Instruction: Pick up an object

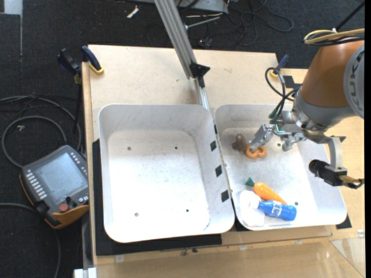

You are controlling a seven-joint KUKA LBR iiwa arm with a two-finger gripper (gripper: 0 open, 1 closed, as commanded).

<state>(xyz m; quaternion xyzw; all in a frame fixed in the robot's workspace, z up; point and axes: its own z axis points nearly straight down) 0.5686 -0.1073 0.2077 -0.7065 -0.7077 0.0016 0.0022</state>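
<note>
In the right bin [324, 172], a small brown piece [237, 142] lies just left of an orange ring [255, 151]. The gripper [259, 139] sits directly over the ring, one finger touching it; whether it is open or closed cannot be told. The arm [333, 88] is cut off at the frame's right.

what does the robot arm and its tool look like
The arm is bulky and rounded, with a broad orange band and grey casing carrying dark lettering at the right edge. Green and black cables loop along its left side. The tool is a small grey metal piece with thin fingers, plus a black fitting lower right.
</note>
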